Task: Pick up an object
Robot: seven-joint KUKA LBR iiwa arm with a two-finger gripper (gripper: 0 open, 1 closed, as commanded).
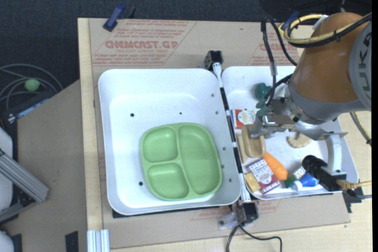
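Carrot mid-bin, pincer near divider

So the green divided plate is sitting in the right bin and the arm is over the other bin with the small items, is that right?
Not quite. The camera view shows the green divided plate lying in the left bin, not the right one. The rest holds: the arm is over the right bin, where the small items lie, among them an orange carrot-like piece.

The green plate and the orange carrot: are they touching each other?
Apart. The camera view shows the green plate in the left bin and the orange carrot in the right bin, with the bin walls between them.
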